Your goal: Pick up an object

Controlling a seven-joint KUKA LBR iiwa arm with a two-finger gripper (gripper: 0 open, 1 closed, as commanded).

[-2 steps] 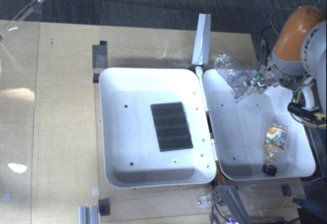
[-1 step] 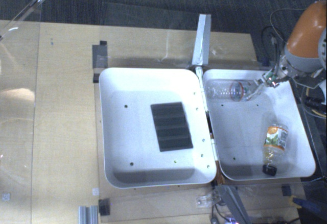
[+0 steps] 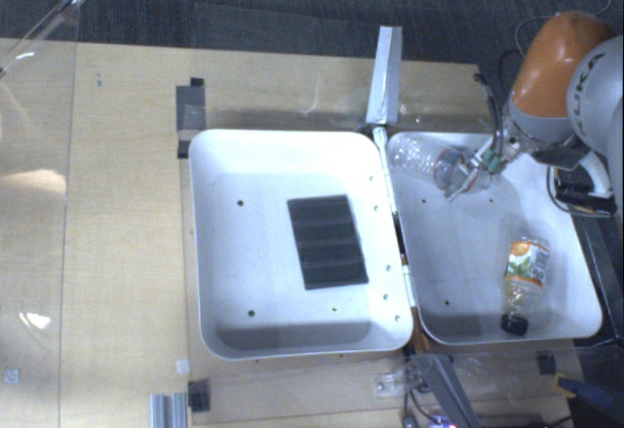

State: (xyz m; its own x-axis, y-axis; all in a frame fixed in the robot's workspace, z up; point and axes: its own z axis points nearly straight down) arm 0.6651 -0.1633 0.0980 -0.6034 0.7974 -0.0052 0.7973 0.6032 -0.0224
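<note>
As the grey arm with its orange band reaches in from the right of the camera view, its gripper (image 3: pixel 466 175) hangs low over the far left corner of the right-hand bin (image 3: pixel 561 221), right at a clear plastic bottle (image 3: pixel 421 156) lying on its side against the bin's back wall. The metal of the gripper overlaps the near end of that bottle, so the two look to be touching or very close; the bottle's clear body and the glare on it blur the join, and it cannot be told how wide the gripper stands or whether it has hold of anything. Nothing is seen lifted clear of the bin floor.

Nearer the front of the same bin lies a second bottle (image 3: pixel 524 280) with an orange and green label and a dark cap, well apart from the gripper and untouched. In the left-hand bin (image 3: pixel 224 221) a flat dark ribbed block (image 3: pixel 328 241) rests near the middle, also far from the arm.

Judged from how things lie, the pick is at its approach or grasp stage: the arm has a target, the clear bottle, but no object is raised yet. Left to do are a firm closing on the bottle and a lift off the bin. A smooth, light, round bottle wedged in a corner could well slip or roll aside.
</note>
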